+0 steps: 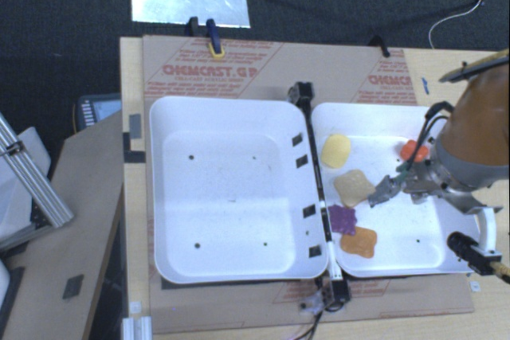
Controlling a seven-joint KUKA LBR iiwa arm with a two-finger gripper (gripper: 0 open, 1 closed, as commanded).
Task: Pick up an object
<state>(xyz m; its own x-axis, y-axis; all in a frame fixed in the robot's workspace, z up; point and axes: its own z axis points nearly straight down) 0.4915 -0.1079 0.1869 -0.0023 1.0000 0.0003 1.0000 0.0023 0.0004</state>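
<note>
Orange object [409, 149], perhaps half-hidden behind arm [470, 135].

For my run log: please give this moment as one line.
arm over right bin | gripper beside beige piece | nothing held | left bin

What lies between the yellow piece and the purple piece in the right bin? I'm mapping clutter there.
In the camera view, a beige piece lies between the yellow piece and the purple piece.

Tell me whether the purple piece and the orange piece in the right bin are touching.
Touching. In the camera view the purple piece meets the top left edge of the orange piece just below it, with no white bin floor showing between them.
</note>
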